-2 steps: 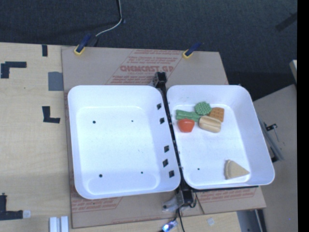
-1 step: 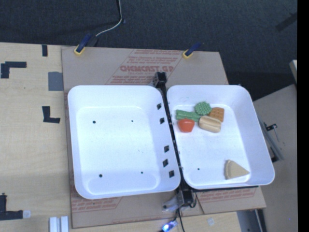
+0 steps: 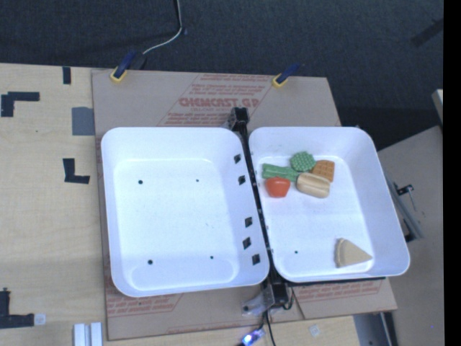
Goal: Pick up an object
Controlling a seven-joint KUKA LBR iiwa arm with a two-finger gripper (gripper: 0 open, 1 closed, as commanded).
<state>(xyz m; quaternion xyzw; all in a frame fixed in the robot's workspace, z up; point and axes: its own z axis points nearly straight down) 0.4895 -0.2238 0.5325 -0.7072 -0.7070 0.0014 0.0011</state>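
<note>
On my overhead feed, the right bin (image 3: 317, 222) holds a tight cluster near its far left corner: green vegetable (image 3: 301, 161), red tomato (image 3: 278, 187), tan roll (image 3: 312, 184) and orange waffle (image 3: 324, 169). A tan wedge (image 3: 351, 253) lies apart in the near right corner, beside the left bin (image 3: 173, 215).

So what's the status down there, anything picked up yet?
Nothing picked up yet. Right bin holds a cluster: green piece, red piece, tan roll, orange piece. Tan wedge sits apart, near corner. Nothing blocking them.
</note>
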